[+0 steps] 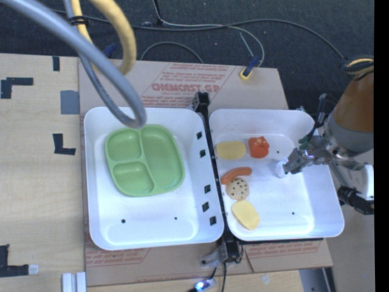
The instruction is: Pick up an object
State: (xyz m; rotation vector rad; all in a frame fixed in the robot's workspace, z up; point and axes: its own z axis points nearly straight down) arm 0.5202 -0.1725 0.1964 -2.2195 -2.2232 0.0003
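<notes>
While the jaws (pixel 290 165) stay unreadable, glossy red tomato (pixel 259 146); speckled round cookie (pixel 237 189)

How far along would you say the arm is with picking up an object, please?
Nothing looks picked up yet. The red tomato-shaped toy, pale yellow oval piece, orange sausage, speckled round cookie and yellow wedge all lie on the floor of the right white bin. In hand: the gripper sits low over that bin's right side, beside a small white object. The grasp and lift remain.
</notes>
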